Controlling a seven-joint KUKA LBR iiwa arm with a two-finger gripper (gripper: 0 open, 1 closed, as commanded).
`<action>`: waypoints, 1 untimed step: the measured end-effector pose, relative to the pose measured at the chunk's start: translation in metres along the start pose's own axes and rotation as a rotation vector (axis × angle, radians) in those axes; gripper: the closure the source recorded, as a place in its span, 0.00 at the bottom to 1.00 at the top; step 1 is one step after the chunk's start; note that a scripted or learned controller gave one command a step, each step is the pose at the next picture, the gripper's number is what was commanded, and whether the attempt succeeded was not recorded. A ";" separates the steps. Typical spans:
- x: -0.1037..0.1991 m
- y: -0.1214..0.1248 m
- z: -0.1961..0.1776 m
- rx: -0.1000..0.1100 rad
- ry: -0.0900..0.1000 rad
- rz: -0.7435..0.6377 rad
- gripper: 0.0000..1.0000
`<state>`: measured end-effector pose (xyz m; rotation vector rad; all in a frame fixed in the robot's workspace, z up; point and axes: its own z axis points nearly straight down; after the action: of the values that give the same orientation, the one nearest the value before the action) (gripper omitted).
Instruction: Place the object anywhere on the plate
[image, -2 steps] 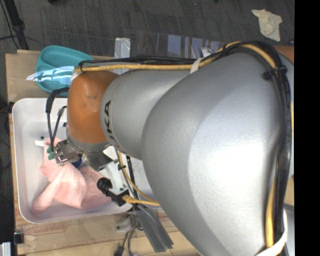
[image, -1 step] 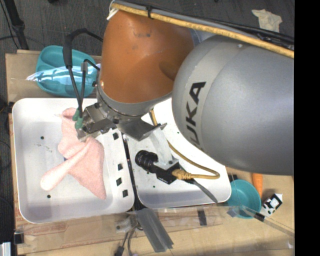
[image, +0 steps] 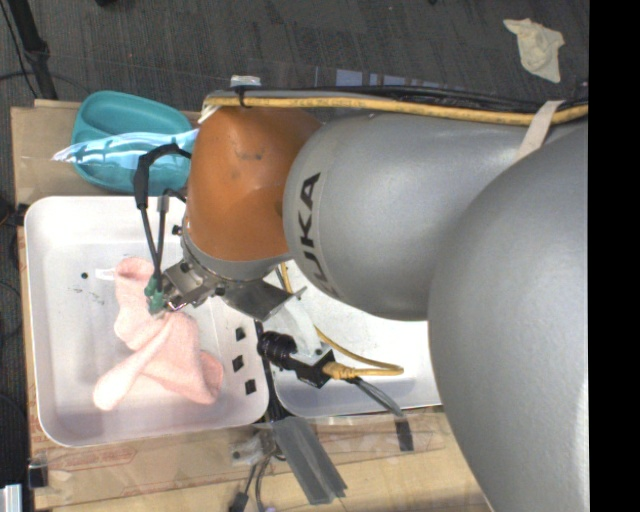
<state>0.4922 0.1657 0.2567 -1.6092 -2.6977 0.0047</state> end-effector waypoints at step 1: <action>0.036 0.000 0.108 0.005 0.001 0.337 1.00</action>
<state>0.4746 0.1974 0.1484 -2.0371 -2.3872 0.0102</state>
